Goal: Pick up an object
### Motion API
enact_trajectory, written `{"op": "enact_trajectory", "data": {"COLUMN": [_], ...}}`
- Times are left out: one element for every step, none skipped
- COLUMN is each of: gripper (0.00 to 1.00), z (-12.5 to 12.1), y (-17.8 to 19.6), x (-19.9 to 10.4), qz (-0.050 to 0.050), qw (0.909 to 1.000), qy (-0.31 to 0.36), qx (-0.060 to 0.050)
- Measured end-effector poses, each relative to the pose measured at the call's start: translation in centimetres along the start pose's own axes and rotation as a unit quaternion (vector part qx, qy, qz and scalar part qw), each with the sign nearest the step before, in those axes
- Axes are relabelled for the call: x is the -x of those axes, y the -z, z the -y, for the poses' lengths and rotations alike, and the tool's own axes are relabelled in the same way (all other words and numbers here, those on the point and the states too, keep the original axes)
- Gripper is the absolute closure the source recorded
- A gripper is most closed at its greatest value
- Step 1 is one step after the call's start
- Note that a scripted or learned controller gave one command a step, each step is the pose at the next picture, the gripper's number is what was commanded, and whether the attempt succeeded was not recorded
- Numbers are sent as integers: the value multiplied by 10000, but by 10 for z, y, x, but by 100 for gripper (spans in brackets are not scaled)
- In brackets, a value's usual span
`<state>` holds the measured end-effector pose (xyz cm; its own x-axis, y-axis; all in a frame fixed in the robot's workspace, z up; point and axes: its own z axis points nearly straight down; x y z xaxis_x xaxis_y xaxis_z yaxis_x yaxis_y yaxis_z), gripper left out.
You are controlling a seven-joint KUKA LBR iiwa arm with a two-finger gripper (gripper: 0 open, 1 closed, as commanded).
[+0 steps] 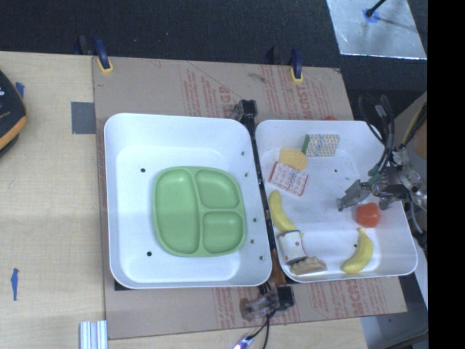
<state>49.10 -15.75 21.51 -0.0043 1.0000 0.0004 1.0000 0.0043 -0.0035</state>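
Jaws: state could not be told; the gripper [354,197] was a small dark tangle of metal low over the right bin [330,128], its tip pointing toward the view's left, and nothing showed between the tips.

Nearest item: red tomato-like piece [368,214], just beside the gripper on its near side, resting on the bin floor; whether it touched the metal could not be told.

Further contents of the right bin:
- Yellow banana [360,253], curved, near the front right corner, just below the red piece.
- Second yellow banana [279,211], lying along the left wall.
- White cup-like piece [292,246] with dark markings, at the lower end of that banana.
- Tan, crumbly-looking piece [308,266], at the front wall, just beside the white piece.
- Red-and-white patterned packet [289,178], flat, toward the back left.
- Yellow corn-like block [293,158], just behind that packet.
- Speckled pale packet [320,145] with a green edge, near the back wall.

Left bin [116,195]: held one green divided plate [197,211], three compartments, lying flat near the middle.

Both bins sat side by side on a brown cardboard sheet [211,86] laid on the wooden bench [43,209].
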Motion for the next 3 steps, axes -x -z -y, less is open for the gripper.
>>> {"op": "enact_trajectory", "data": {"gripper": [0, 0, 0], "z": [-118, -165, -166], "y": [-23, -124, -122], "x": [-76, -54, -38], "qz": [6, 8, 7], "qw": [10000, 10000, 10000], "qy": [10, 8, -4], "qx": [1, -2, 15]}}
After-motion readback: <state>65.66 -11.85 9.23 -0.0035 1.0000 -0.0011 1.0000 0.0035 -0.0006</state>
